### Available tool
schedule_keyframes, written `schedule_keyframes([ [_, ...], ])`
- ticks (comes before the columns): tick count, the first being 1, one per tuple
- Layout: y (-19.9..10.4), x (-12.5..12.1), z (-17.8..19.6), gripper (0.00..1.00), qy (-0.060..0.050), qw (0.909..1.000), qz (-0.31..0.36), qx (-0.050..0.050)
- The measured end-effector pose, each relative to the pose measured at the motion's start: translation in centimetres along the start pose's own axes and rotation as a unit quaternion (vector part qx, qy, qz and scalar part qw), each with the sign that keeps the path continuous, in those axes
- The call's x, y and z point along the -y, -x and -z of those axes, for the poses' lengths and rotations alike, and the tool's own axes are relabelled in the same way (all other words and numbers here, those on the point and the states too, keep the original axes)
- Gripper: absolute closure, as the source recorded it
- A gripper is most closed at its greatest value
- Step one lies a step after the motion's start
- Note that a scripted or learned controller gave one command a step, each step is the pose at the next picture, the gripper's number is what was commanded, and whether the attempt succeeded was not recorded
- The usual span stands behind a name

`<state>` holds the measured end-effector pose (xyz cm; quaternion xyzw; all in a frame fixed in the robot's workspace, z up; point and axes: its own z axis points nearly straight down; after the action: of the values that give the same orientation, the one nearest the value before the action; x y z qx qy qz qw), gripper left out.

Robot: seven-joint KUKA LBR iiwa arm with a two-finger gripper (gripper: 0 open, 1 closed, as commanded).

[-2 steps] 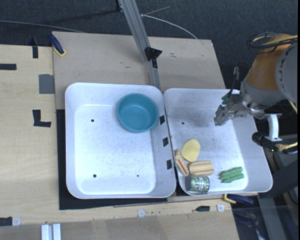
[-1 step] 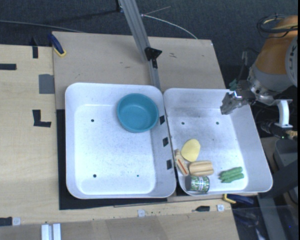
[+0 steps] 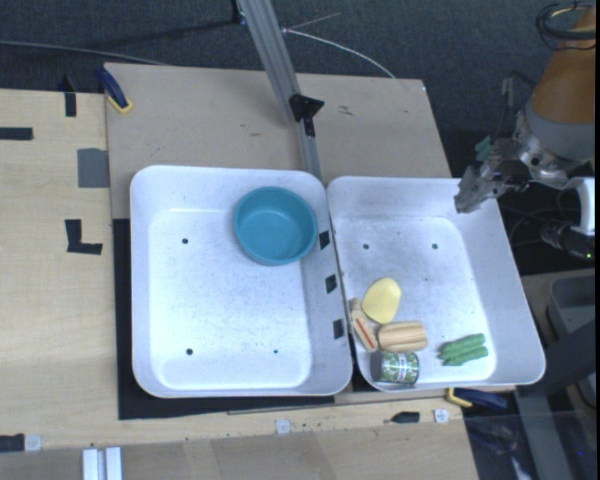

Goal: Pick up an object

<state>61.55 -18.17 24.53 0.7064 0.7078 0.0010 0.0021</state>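
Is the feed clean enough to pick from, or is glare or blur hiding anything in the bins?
Camera view: lighting is even and soft, no hard glare on the white bins; the blue bowl and the cluster by the yellow piece read clearly, though small items like the can are low in detail; the gripper is slightly soft, finger state unreadable.

Arm (image 3: 570, 78) cut off by the upper right edge; only wrist end visible. Gripper (image 3: 472, 196) small and dark over right bin's (image 3: 480, 268) far rim, finger gap unreadable. Green-labelled can (image 3: 395, 368) partly hidden under hot dog (image 3: 400, 335); label illegible.
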Motion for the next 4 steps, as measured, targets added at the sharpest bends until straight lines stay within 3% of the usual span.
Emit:
schedule_keyframes([
  [3, -14.6, 6.5, -3.0, 1.0, -0.004, 1.0, 0.001, -0.001],
  [4, -20.6, 8.8, -2.2, 1.0, -0.004, 1.0, 0.003, -0.002],
])
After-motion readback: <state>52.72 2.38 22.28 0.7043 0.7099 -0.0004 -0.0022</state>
